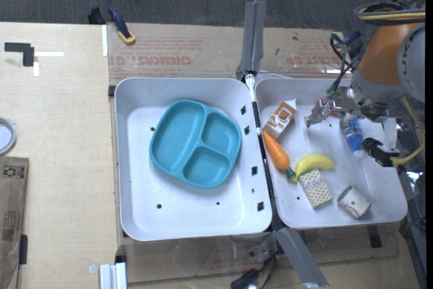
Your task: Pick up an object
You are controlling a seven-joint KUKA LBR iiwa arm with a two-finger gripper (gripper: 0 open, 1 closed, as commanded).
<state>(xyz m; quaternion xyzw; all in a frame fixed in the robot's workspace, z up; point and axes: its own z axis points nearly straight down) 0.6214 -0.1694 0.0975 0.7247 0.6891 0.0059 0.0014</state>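
Camera view: one carrot (276, 150), one banana (314, 162), two cartons (281, 118)

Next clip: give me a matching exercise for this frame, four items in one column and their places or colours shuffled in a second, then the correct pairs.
Column one:
1. divided plate
2. carrot
3. banana
4. paper cup

Column two:
A. yellow, lying in the middle of the right bin
B. on its side near the right bin's front right corner
C. blue, alone in the left bin
D. orange, beside the wall between the two bins

Pairs: 1-C, 2-D, 3-A, 4-B
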